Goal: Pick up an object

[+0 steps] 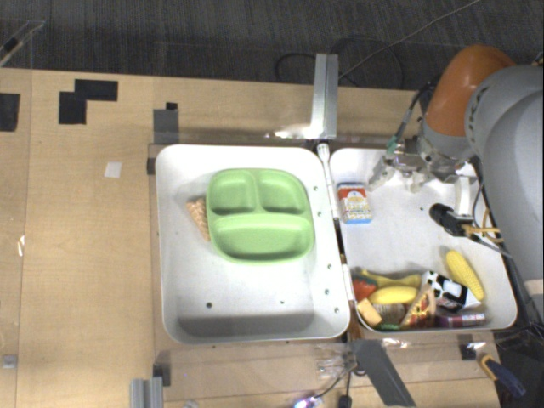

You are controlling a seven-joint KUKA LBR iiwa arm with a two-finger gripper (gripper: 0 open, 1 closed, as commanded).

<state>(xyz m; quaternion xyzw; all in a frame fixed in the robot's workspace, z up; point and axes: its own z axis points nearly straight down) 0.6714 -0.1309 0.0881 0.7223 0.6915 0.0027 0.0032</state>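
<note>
My gripper (397, 175) hangs over the far right part of the right bin (399, 236), near its back wall, open with nothing between its fingers. A small red, white and blue carton (354, 203) lies to its left against the bin's left wall. A yellow corn cob (465, 275) rests near the right wall. A banana (393, 296) lies among several small toy foods (421, 306) heaped along the front wall. All of these lie apart from the gripper.
The left bin (246, 313) holds a green divided plate (259, 213) with a tan waffle-like piece (198, 218) poking out at its left edge. A metal post (325, 96) stands behind the wall between the bins. The arm's bulk covers the right bin's right side.
</note>
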